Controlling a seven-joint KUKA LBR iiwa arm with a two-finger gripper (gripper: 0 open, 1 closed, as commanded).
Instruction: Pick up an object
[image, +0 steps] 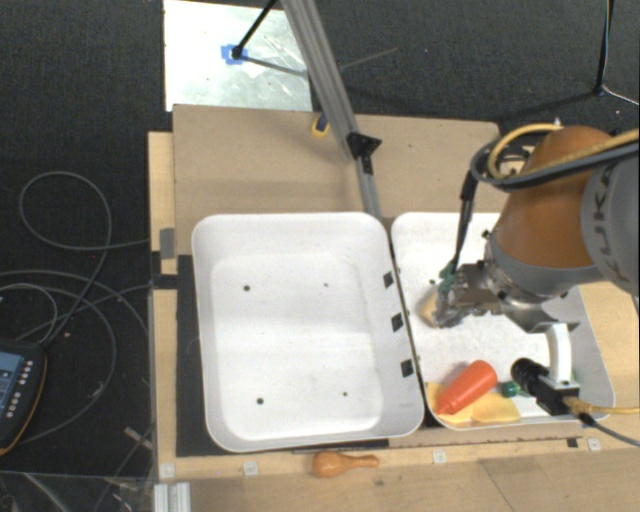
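My gripper is low over the left side of the right bin, hanging from the grey arm with its orange band. A small tan and grey object lies right at the gripper's tip, partly hidden by it. In the bin's near corner an orange carrot-shaped object rests on a yellow piece, with a small green piece beside them.
The left bin sits next to the right one, joined by black clips along the shared wall. A tan pear-shaped object lies on the bench in front of the bins. A metal pole slants up behind them.
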